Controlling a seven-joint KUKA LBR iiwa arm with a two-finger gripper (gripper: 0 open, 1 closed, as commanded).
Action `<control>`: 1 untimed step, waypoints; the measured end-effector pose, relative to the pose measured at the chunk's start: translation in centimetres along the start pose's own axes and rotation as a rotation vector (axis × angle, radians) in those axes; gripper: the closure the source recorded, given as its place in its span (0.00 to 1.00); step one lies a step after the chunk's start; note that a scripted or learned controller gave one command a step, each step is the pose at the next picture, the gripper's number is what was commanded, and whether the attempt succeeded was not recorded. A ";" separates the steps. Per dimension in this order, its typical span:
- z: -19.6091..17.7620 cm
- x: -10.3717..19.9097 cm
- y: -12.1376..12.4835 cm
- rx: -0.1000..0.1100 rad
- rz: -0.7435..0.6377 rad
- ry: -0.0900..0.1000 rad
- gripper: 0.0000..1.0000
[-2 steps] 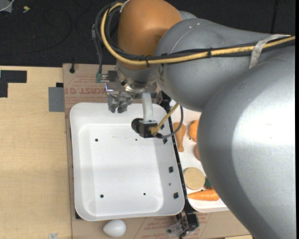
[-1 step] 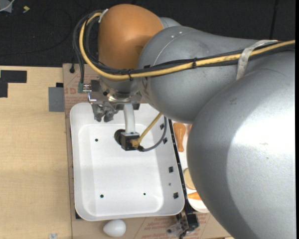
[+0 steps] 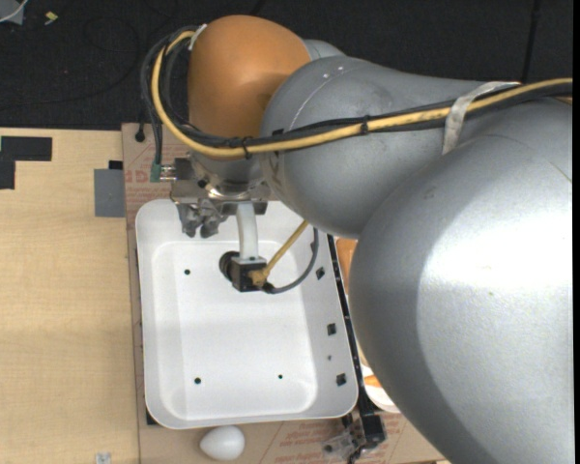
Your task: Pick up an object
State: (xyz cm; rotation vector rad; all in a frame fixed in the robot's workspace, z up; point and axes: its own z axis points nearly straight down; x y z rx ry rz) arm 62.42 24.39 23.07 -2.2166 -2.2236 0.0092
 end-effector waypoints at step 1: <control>1.3 0.0 2.0 -0.004 -0.002 0.001 1.00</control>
